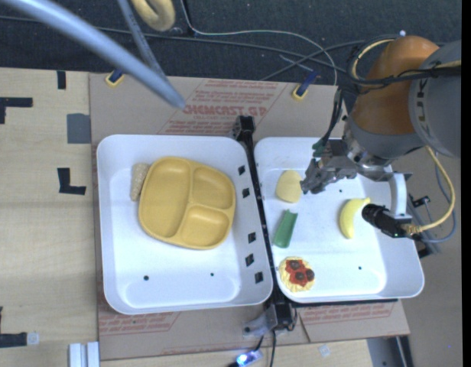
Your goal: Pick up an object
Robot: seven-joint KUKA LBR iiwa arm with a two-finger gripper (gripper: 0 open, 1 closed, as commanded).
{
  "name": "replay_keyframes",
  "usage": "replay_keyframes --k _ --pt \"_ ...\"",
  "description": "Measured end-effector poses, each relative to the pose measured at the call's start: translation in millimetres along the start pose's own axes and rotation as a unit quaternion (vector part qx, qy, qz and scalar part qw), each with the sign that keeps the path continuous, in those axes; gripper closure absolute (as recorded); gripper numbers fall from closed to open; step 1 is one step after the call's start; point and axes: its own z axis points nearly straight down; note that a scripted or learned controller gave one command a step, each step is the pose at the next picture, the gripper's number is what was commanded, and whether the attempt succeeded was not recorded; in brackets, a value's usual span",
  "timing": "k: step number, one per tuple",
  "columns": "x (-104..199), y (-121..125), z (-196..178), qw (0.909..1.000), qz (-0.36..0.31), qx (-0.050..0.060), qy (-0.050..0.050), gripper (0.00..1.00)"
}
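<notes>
Reaching in from the right, the gripper [310, 183] is seen low over the right bin [404, 277], just beside a pale yellow piece [289, 186].

In the left bin [117, 228], a yellow divided plate [186, 202] is laid flat, with a tan sponge-like piece [138, 180] tucked at its left edge. In the right bin, the pale yellow piece is found at the upper left, a green stick [284, 228] below it, and a small pizza-like disc [297, 274] near the front wall. A yellow wedge [350, 217] is placed further right. Whether the fingers are parted or closed cannot be told; nothing is seen gripped between them.
</notes>
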Motion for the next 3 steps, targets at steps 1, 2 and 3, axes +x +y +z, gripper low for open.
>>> replay_keyframes --k 1,2,3 --pt "50.0 -15.4 9.7 1.0000 0.000 0.001 0.000 1.00" --pt "110.9 -33.4 9.2 1.0000 -0.001 0.000 0.000 1.00" --pt "167.3 -44.5 0.7 1.0000 -0.002 0.000 0.000 1.00"
